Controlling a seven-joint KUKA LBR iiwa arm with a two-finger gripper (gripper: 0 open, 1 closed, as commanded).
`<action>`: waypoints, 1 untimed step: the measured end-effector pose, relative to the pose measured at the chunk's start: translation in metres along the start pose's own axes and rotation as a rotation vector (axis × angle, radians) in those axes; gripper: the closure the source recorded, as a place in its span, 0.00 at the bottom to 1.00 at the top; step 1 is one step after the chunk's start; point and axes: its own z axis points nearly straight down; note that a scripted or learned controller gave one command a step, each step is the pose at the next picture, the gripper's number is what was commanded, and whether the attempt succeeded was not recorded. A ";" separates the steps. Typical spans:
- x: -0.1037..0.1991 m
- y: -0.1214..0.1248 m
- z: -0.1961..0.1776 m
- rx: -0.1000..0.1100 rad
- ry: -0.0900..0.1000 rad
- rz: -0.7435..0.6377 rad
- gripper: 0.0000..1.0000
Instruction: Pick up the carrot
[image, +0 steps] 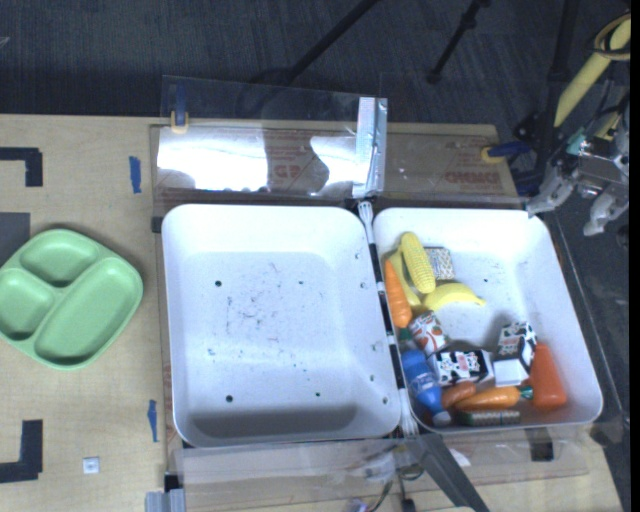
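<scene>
Carrots, several of them, lie in the right bin (560, 262): one long carrot (396, 292) runs along the bin's left wall beside a corn cob (416, 262), a stubby one (547, 378) stands near the right wall, and another (487, 397) lies flat along the near edge. Among them sit a banana (455, 296), a blue bottle (420, 380) and small black-and-white cartons (460, 364). The left bin (200, 235) sits just beside it on the tabletop (80, 160), with a green divided plate (68, 296) farther left. The gripper (592, 195) hangs outside the right bin's far right corner, well apart from the carrots; whether it is released or clenched I cannot tell.
</scene>
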 end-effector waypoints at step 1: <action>0.000 0.001 -0.010 -0.003 0.000 0.001 1.00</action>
